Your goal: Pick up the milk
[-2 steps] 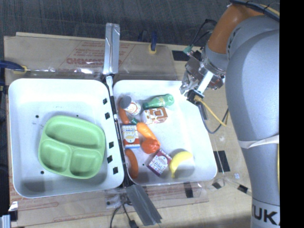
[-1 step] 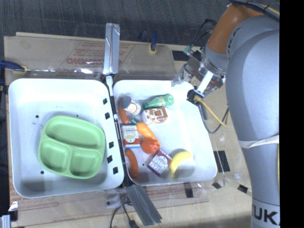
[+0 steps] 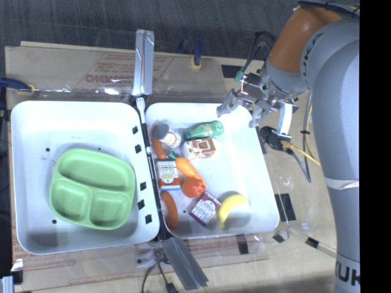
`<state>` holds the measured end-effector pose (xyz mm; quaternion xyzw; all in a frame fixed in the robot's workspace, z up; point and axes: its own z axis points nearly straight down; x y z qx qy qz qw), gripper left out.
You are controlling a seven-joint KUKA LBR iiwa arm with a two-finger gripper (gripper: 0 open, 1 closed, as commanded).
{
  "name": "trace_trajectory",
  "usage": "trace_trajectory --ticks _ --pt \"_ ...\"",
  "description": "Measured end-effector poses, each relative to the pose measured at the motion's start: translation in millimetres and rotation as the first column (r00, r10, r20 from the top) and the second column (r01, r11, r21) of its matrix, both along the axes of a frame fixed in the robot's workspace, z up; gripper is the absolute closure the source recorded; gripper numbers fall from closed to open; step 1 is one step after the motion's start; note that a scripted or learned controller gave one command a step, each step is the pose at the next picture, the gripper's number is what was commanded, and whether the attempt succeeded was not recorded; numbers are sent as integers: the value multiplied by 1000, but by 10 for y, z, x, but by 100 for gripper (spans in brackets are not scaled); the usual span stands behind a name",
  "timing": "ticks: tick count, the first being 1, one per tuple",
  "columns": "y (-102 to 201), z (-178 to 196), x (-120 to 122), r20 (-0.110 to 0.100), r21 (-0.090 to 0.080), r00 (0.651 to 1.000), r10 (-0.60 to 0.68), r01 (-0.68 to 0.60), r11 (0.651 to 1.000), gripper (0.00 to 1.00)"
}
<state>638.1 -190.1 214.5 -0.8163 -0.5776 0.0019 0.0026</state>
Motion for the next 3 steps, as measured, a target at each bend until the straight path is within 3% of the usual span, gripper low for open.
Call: trace_trajectory --ticks 1,2,3 --pt "-111 -650 -194 1 1 962 274 -274 962 0" --pt "-111 -553 -190 0 0 960 279 -279 960 100" --pt "-111 -553 -190 0 0 960 279 -279 960 0"
